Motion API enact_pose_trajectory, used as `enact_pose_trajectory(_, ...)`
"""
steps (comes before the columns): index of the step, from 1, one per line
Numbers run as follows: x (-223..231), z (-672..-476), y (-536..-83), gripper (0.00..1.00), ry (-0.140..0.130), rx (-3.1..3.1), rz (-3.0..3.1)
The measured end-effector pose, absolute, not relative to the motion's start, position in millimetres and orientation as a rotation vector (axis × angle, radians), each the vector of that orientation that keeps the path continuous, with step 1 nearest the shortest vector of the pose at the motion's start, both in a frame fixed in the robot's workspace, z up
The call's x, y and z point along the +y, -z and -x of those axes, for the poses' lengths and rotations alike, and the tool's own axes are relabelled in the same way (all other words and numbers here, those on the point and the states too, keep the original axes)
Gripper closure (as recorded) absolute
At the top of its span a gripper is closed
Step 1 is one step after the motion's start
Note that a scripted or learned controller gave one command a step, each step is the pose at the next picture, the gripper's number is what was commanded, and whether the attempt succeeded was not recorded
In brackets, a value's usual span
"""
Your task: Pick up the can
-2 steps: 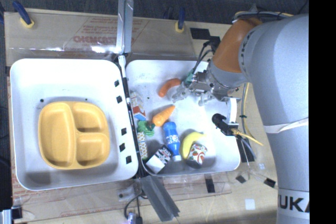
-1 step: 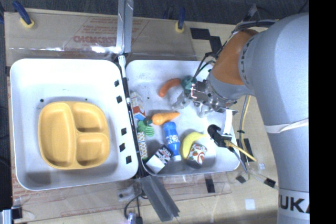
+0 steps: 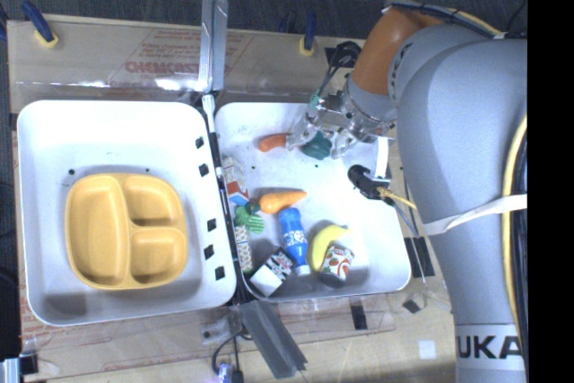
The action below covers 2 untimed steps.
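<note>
Arm: I see the grey arm [image 3: 466, 148] coming in from the right, its orange band [image 3: 384, 49] above the wrist, reaching down into the upper part of the right bin [image 3: 395, 269].
Gripper: the gripper [image 3: 325, 137] sits low over the bin's upper middle; I cannot tell how far it is open, because the wrist hardware covers its tips from my angle.
Teal thing: a small teal object [image 3: 316, 149] lies right at the gripper, touching it or just under it; I can't say whether it is gripped.
Can: what I take to be the can [image 3: 337, 262], red and white patterned, stands near the lower right corner of the right bin, well apart from the gripper.
Banana: a banana [image 3: 325, 238] lies against the can on its upper left.
Bottle: a blue bottle [image 3: 293, 238] lies just left of the banana.
Carrots: one carrot [image 3: 282, 200] lies above the bottle; a second carrot [image 3: 272, 142] lies just left of the gripper.
Green piece: a green item [image 3: 248, 218] lies near the bin's left wall.
Box: a small white box [image 3: 271, 274] lies at the lower edge, left of the can.
Left bin: the left bin [image 3: 54, 126] holds a yellow divided tray [image 3: 126, 230].
Worktop: the worktop [image 3: 108, 54] carries both bins side by side.
</note>
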<state>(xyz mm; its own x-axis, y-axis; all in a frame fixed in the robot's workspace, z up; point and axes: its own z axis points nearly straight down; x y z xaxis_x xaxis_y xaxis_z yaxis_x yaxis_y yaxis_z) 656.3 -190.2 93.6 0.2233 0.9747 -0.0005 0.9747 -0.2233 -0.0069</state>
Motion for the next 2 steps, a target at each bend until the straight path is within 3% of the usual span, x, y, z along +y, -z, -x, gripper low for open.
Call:
enact_pose_trajectory(1,-161,-619.6,-91,0.00,-0.006,-1.416,2.798)
enact_pose_trajectory(2,-144,-626.9,-91,0.00,-0.007,-1.790,2.573)
